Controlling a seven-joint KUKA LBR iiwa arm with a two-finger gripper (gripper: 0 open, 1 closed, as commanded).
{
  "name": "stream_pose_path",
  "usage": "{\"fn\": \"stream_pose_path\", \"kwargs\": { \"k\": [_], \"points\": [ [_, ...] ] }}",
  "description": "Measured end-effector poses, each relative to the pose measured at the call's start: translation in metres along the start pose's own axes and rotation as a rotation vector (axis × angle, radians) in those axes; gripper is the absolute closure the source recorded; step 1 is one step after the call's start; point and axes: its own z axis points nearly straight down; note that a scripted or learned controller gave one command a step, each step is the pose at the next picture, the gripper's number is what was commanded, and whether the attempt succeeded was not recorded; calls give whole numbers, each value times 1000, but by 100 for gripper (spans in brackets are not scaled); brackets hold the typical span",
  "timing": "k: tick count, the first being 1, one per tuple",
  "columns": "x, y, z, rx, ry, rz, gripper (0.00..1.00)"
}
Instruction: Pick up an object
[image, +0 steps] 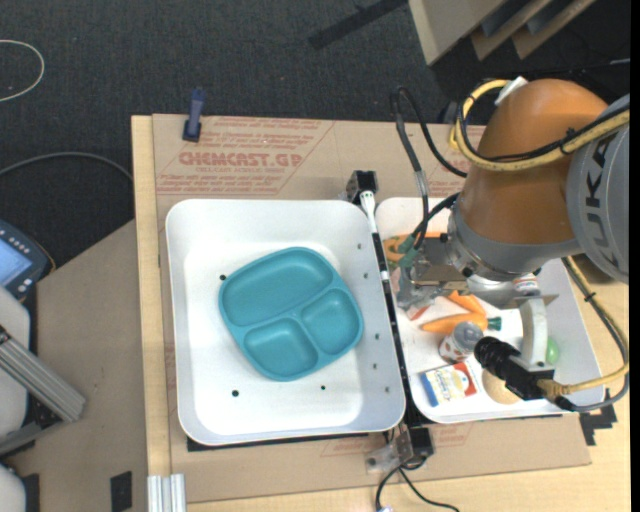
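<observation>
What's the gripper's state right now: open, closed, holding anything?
Gripper: cannot be told; it sits low over the right bin, mostly hidden by the arm.

Two bins, one plate, and a small heap of oddments

There are two white bins: the left bin (185, 300) at mid-frame and the right bin (572, 342) at the right. The left one holds a single teal plate (290, 312), moulded into three compartments. In the right one, where the arm does not cover it, I count two orange pieces (437, 323), one small blue-and-red packet (447, 384), one little grey jar (461, 341) and one white strip with a green mark (537, 335); anything more under the arm cannot be counted. One printed cardboard sheet (250, 155) lies under both bins, with one blue clip (193, 115) at its upper left corner.
</observation>
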Motion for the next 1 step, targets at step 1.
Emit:
{"fn": "stream_pose_path", "kwargs": {
  "k": [1],
  "points": [
    [52,17,41,10,-2,5,100]
  ]
}}
